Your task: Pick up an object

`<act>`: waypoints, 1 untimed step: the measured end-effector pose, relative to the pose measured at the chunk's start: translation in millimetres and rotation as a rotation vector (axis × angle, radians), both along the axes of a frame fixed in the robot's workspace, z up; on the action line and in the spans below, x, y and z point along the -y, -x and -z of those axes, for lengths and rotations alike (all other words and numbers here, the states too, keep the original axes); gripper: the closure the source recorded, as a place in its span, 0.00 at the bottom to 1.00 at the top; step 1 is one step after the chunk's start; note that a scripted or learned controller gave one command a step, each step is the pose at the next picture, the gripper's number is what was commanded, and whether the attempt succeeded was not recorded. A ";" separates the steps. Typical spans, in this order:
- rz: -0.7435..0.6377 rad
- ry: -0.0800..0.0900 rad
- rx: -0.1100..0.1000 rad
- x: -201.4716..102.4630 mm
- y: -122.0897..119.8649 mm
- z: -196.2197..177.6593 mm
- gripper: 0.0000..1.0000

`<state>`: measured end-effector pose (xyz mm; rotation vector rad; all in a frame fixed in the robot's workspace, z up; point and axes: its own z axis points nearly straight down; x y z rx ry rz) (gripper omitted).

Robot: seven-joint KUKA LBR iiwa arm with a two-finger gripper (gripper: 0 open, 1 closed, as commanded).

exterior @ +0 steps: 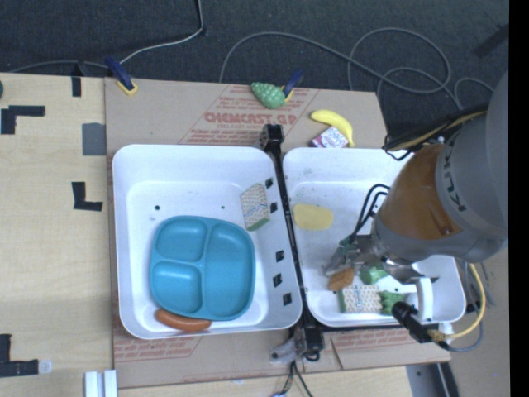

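My gripper (343,259) is low in the right bin (331,168), near its front edge — can't tell its state. Orange piece (340,280) sits just below it.

The arm (450,197) runs off the right edge and covers part of the right bin (331,168). Small items beneath the wrist are too cluttered to identify.

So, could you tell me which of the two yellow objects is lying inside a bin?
The pale yellow, rounded piece in the right bin, near the divider. The other, a brighter yellow banana, lies outside on the cardboard behind that bin.
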<state>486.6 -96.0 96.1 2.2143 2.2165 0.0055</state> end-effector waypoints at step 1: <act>-0.001 -0.004 -0.008 -65.8 2.1 -120.7 1.00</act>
